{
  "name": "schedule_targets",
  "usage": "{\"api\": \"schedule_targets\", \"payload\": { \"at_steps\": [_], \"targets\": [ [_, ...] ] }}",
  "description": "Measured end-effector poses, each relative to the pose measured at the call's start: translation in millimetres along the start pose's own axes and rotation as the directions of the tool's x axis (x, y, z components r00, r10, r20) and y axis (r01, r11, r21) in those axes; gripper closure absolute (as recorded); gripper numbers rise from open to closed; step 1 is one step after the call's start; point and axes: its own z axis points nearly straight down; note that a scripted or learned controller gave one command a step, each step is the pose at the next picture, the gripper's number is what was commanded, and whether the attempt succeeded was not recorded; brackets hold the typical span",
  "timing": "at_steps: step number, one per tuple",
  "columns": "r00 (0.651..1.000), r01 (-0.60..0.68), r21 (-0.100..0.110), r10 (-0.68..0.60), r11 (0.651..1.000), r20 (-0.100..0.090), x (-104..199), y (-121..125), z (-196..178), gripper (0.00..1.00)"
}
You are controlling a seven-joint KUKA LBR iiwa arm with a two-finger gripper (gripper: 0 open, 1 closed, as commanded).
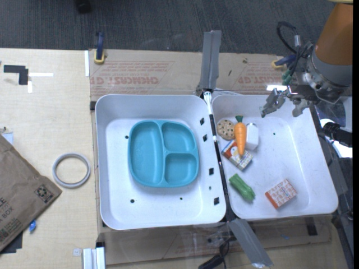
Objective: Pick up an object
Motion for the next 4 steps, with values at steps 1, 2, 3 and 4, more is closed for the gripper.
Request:
{"api": "schedule_targets", "payload": {
  "at_steps": [1,2,3,4],
  "targets": [
    [0.980,0.197,0.000,-0.197,0.980,0.000,33.1,35.1,93.9,0.00],
    [0.915,0.404,-0.004,-0.404,0.915,0.002,43.8,68.8,84.6,0.00],
    [0.932,0.362,-0.002,-0.362,0.932,0.001,-7.6,35.5,154.9,0.00],
    [0.954,0.299,-0.002,-0.299,0.954,0.000,-2.4,44.0,192.4,0.00]
  ]
}}
